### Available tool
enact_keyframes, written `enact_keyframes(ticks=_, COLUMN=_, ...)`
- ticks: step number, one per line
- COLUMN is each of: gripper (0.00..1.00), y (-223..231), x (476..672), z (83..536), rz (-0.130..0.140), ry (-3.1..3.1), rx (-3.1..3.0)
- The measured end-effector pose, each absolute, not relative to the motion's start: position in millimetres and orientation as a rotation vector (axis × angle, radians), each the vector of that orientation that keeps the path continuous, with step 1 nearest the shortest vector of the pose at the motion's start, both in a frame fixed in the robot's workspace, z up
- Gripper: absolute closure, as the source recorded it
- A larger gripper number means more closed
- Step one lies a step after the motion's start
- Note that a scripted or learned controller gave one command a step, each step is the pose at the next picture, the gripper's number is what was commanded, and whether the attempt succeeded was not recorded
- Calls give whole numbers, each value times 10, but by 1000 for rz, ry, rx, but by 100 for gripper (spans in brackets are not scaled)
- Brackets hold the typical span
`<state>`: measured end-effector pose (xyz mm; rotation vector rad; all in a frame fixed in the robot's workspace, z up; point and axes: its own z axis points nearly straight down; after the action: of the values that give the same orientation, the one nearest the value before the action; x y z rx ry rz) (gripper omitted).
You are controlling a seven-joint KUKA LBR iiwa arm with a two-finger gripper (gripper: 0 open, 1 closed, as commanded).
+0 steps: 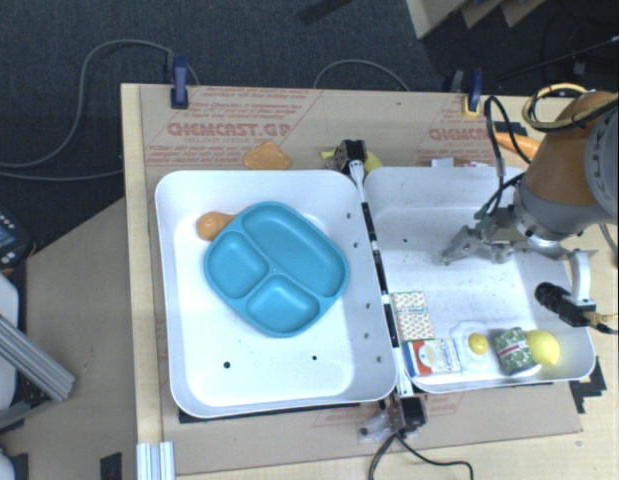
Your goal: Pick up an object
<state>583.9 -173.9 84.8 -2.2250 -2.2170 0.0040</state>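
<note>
**benchwatcher:** Big to small: the tabletop (139, 268) carries two white bins side by side. The left bin (189, 368) has a blue divided plate (276, 266) sitting mid-bin, tilted a bit off square, with a small orange object (211, 224) poking out from the plate's 10 o'clock edge. The right bin (439, 208) has the arm (574, 163) coming in from 3 o'clock, orange band above the wrist.

**kuka_fan:** What's the pincer doing?

**benchwatcher:** The pincer (464, 248) hangs over bare bin floor in the upper half of the right bin, fingers (451, 253) spread apart, nothing between them. The stuff worth grabbing is all down at 5 to 6 o'clock in that bin: a patterned packet (411, 316) by the divider, a small white carton (432, 356) just below it, then a green packet (510, 349) touching a yellow lemon-like fruit (542, 348), with a tiny yellow piece (477, 344) just left of those. All well apart from the pincer.

**kuka_fan:** Anything outside the bins?

**benchwatcher:** An orange lump (266, 155) on the tabletop at 12 o'clock of the left bin.
</note>
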Motion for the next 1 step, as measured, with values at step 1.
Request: enact_keyframes(ticks=1, gripper=0, y=-2116, x=4813, z=843, rz=9, ry=-2208, rx=-2227)
